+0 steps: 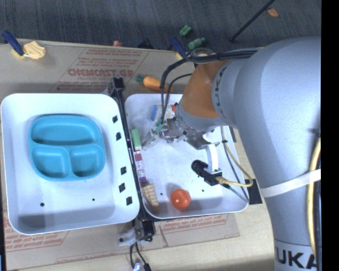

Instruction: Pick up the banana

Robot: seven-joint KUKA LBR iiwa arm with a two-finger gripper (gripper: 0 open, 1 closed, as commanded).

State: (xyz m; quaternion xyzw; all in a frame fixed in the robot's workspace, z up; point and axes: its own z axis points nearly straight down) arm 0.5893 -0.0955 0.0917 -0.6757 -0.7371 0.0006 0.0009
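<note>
Over the bin (237, 206) on the view's right, the arm (271, 112) hangs low with the fingers (165, 131) near the bin's far end. The wrist and cabling crowd them, so how wide they stand, or whether anything sits between them, cannot be told.

No banana can be made out. No yellow curved shape lies in the open part of this bin. If it is here, it is probably under the wrist or right at the fingers.

Visible around the fingers:
- green piece (135, 138), just beside them on the side toward the other bin (11, 151)
- red-orange round fruit (181, 199), well apart, toward the near rim
- tan ridged piece (150, 194), near that fruit, against the dividing wall
- orange item (151, 83), beyond the fingers, outside the bin on the table (90, 66)
- blue tray (66, 147), well apart in the other bin

Step, as a judgement: the arm is at or near grasp height, so this is the reach or grasp phase, and a hold is not confirmed.

The next move calls for confirming the target. A straight lift would show what, if anything, comes up. If nothing does, the fingers need re-aiming clear of the green piece.
</note>
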